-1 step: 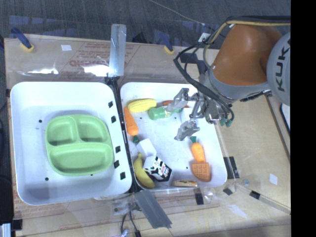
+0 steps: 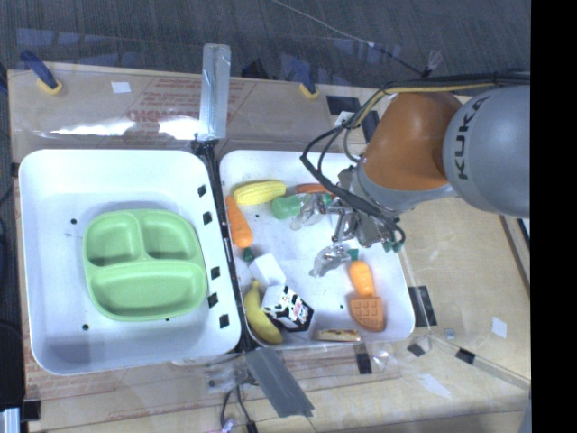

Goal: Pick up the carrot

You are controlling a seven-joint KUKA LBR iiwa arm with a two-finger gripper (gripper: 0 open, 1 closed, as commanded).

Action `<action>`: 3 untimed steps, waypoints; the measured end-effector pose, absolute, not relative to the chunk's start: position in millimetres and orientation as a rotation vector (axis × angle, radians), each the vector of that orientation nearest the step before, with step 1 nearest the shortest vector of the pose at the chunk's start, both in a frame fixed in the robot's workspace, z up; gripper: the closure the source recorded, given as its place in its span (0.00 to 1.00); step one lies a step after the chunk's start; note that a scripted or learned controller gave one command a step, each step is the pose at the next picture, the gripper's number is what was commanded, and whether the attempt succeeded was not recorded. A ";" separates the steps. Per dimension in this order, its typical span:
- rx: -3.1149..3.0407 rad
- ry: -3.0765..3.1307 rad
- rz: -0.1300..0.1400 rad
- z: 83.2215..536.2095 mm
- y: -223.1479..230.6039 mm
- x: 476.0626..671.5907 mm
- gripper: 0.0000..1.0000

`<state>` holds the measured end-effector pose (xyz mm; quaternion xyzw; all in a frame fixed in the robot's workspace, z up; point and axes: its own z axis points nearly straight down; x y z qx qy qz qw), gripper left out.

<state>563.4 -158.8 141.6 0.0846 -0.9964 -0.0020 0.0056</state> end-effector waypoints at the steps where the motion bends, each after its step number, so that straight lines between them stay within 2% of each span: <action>1: 0.243 -3.130 0.001 116.8 -205.4 521.6 0.00; 2: 0.263 -3.134 0.001 128.3 -201.6 525.2 1.00; 3: 0.264 -3.133 0.001 128.1 -201.3 525.2 0.00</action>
